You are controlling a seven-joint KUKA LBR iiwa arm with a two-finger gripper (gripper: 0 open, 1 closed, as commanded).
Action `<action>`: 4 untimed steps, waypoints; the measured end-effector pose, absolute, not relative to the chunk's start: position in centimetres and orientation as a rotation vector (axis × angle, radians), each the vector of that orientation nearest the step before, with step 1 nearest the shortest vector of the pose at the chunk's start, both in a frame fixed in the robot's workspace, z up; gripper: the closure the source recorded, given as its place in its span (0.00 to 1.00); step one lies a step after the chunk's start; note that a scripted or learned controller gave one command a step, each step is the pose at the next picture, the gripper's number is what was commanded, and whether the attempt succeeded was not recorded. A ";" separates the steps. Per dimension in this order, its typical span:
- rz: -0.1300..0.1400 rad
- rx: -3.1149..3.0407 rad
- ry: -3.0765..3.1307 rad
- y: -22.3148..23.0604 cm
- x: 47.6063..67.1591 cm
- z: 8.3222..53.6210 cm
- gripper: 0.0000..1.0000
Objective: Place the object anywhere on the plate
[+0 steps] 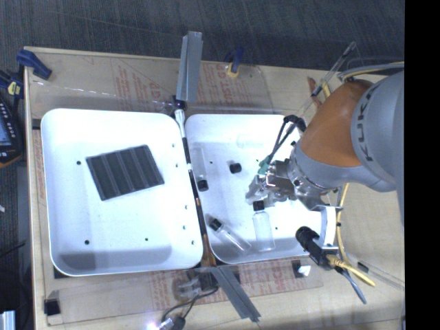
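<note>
The gripper (262,196) hangs low in the right bin (234,133), directly above a clear bottle (261,229); I cannot tell its state. The dark ribbed plate (125,171) lies far off in the left bin (62,126), bare, so grasp, carry and placing all appear left to do.

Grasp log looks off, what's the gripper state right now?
Gripper: cannot be told; it sits low in the right white bin, just above a small clear plastic bottle with a black cap.
</note>
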State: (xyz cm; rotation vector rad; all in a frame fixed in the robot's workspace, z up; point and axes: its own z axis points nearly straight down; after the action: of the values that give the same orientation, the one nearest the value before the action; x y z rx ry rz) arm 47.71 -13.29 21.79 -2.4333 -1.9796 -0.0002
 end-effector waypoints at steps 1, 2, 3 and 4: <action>0.004 -2.460 -1.948 -3.7 51.2 20.9 1.00; 0.005 -2.301 -2.132 5.4 50.3 21.4 1.00; -0.012 -2.514 -1.896 11.0 48.3 13.3 1.00; 0.003 -2.871 -1.267 10.1 47.6 23.6 1.00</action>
State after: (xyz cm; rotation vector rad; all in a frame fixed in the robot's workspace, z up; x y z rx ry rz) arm 47.61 10.08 23.63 -2.8712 -1.2666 0.0030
